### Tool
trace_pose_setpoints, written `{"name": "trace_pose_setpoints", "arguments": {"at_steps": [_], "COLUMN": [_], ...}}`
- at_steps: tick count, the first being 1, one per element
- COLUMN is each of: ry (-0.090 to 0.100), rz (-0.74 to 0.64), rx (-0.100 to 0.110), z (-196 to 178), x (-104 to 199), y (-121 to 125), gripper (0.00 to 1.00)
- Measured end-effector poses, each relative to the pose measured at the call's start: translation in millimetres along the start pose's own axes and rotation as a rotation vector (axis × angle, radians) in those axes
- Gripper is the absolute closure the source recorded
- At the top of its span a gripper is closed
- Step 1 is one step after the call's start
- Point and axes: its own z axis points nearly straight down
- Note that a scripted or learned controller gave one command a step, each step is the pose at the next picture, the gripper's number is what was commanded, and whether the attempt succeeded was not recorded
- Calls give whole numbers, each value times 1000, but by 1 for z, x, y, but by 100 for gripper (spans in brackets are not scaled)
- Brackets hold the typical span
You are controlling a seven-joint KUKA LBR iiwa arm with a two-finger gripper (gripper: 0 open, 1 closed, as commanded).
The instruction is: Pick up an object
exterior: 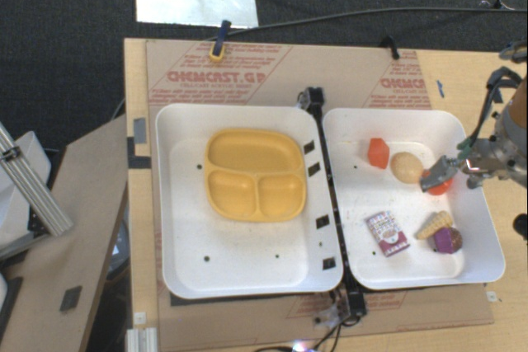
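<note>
Gripper [435, 176] hangs low over the right bin [474, 260], beside a beige ball [405, 167] and above something red; its state I cannot tell. From the left: yellow divided plate [252, 176] in the left bin [177, 260], then orange block [378, 152], small carton [388, 232], purple-topped cone [441, 232].
</note>
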Motion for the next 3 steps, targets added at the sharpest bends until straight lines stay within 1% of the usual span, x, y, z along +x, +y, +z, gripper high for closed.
{"name": "trace_pose_setpoints", "arguments": {"at_steps": [1, 2, 3], "ry": [2, 2, 2], "rz": [2, 2, 4], "rx": [5, 4, -1], "z": [60, 116, 164], "x": [7, 17, 17], "y": [3, 6, 8], "gripper": [0, 0, 0]}}
